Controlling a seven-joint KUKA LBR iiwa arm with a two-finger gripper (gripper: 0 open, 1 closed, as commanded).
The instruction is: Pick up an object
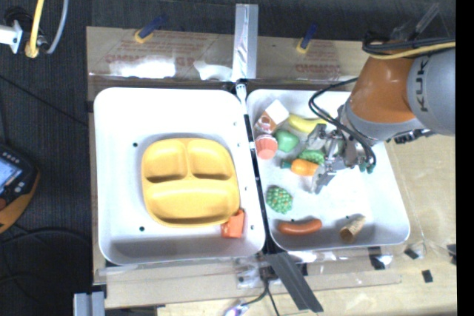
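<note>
Gripper (324,172): low in the right bin (385,203), at the right edge of the toy-food cluster. Metal fingers (320,181) point down and toward the left; whether they stand wide or narrow cannot be told, and nothing is seen between them.

Nearest item: orange carrot piece with green top (305,166), just beside the fingers on their left, possibly touching. Likeliest target, as a judgement.

Next outward: green rounded piece (286,140) and yellow banana-like piece (302,123) above the carrot; white block (275,113) and red-and-white item (265,146) near the divider between bins. These sit packed close together.

Lower in the same bin, apart from the cluster: green dotted ball (278,197), red sausage (298,226), tan cork-like piece (352,226).

Left bin (118,159): yellow divided tray (191,181) with a small orange block (234,224) at its lower right corner.

Arm (385,96): orange band and grey link entering from the right, above the right bin. Both bins rest on the desk (429,181).

Handling note: the carrot is small and crowded by neighbours. Centre the fingers across its narrow width, descend straight, and close only once both sides are bracketed. Avoid nudging the green piece. If the cluster proves too tight, the sausage or ball offers a clearer approach.
</note>
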